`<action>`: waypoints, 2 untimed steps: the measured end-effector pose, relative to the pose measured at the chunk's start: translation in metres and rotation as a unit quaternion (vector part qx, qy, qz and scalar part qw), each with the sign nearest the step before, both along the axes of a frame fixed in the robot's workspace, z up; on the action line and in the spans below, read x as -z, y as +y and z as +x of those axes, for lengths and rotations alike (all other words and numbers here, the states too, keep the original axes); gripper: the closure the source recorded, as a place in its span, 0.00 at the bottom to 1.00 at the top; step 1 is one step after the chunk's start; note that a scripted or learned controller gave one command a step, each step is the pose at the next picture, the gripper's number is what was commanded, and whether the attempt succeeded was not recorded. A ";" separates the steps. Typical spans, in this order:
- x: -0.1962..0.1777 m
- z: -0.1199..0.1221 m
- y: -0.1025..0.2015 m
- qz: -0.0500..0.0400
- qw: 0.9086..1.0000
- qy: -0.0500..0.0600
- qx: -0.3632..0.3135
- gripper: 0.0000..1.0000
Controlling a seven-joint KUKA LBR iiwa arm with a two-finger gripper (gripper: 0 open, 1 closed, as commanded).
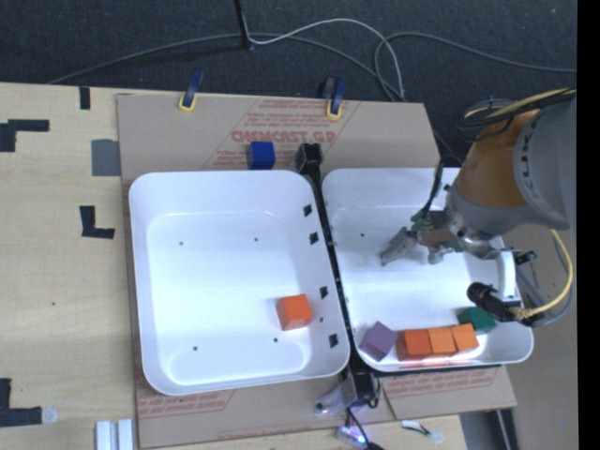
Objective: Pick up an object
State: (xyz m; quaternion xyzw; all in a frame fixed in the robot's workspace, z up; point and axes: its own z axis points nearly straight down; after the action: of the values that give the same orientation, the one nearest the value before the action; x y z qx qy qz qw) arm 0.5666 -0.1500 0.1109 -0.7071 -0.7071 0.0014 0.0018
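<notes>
Grey gripper (412,248) over right bin (375,187), fingers apart, holding nothing; purple block (378,340), orange blocks (437,342) along bin's near wall; orange cube (294,311) beyond bin's left wall.

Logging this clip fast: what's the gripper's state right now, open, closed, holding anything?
Gripper: open, fingers spread, nothing between them, above the right bin.

Bare white floor of the right bin (375,293) lies around the jaws; nearer the camera a purple block (378,340), orange blocks (437,342) and a green block (480,320) line the wall.
</notes>
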 end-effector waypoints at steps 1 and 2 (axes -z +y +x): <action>-0.012 0.001 0.000 0.000 1.000 -0.002 0.000 1.00; -0.073 -0.004 0.003 -0.001 1.000 -0.005 0.000 1.00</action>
State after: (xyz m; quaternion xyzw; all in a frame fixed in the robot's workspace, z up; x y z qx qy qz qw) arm 0.5631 -0.1465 0.1834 -0.7069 -0.7073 -0.0014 -0.0020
